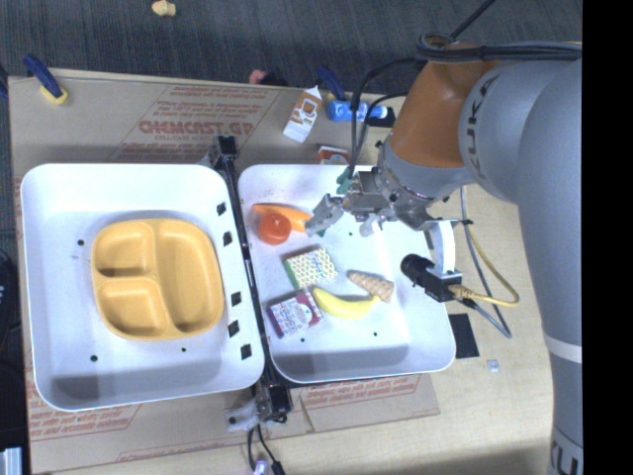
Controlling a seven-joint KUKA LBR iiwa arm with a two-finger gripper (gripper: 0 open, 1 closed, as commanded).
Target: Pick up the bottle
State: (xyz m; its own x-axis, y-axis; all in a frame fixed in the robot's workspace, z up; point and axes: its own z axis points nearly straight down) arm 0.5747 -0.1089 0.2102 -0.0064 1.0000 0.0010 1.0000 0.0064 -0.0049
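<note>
Camera view is showing my pincer (341, 216) hovering released over the right bin (425, 349) — I'm judging the bottle unclear, so I'm confirming before closing.

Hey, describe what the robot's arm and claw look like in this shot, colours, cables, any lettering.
The arm is bulky, rounded and light grey, with a broad orange band above the wrist and dark KUKA lettering partly visible beside the band. Black cables loop over the orange section, and a thin yellow cable trails near the wrist. The claw is a small grey metal assembly with slim fingers.
</note>
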